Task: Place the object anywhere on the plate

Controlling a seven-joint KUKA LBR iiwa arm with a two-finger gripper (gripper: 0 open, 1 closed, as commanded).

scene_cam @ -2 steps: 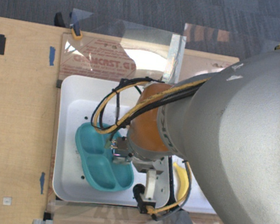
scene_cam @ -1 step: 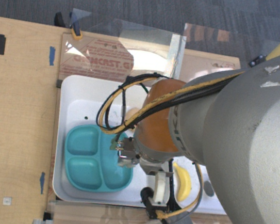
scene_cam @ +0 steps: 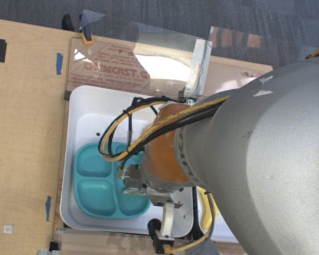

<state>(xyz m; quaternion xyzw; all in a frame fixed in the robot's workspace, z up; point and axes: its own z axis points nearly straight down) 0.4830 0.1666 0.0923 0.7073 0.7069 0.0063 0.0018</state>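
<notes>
Claw [scene_cam: 133, 184] of the robot is mostly hidden under the wrist; I see just a small grey metal part of it over the right side of the plate [scene_cam: 95, 190], and I cannot tell its state or if anything is in it. I also cannot tell where the object for the task is, because the arm covers much of the bin.

One plate is visible. It is turquoise and has three compartments that I can count: one at the upper left, one at the lower left, and one at the lower right, partly under the claw. All the visible parts of these compartments look bare.

The plate lies in one white bin [scene_cam: 81, 112], near its lower left corner. A second bin, to the right of the plate, is almost fully covered by the arm [scene_cam: 260, 169]; just a pale strip of it shows.

One arm is seen, grey, with one orange band [scene_cam: 165, 148] just right of the plate. Several yellow and black cables [scene_cam: 117, 129] loop above the plate's upper edge. One clear plastic sheet [scene_cam: 139, 61] stands behind the bin, far from the plate.
</notes>
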